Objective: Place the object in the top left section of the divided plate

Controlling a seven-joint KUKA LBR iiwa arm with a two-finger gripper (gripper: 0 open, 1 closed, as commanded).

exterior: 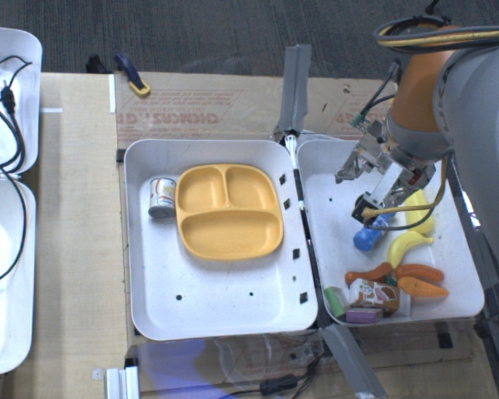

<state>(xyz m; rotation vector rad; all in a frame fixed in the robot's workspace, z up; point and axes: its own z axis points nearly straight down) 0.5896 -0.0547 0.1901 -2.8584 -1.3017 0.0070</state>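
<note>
A yellow divided plate [229, 210] lies in the left bin [141, 256], with two small sections at the far side and one long section in front. All its sections are bare. My gripper [349, 171] hangs over the upper part of the right bin [323, 214], above its bare white floor. A blue object [367, 238] lies just below and to the right of the gripper. Yellow bananas [412, 241] lie to the right of it.
A small can [161, 197] lies against the plate's left edge. Near the right bin's front are orange carrots [421, 280], a brown packet [374, 294], a green item [334, 300] and a purple item [364, 314]. A grey divider post [295, 90] stands between the bins.
</note>
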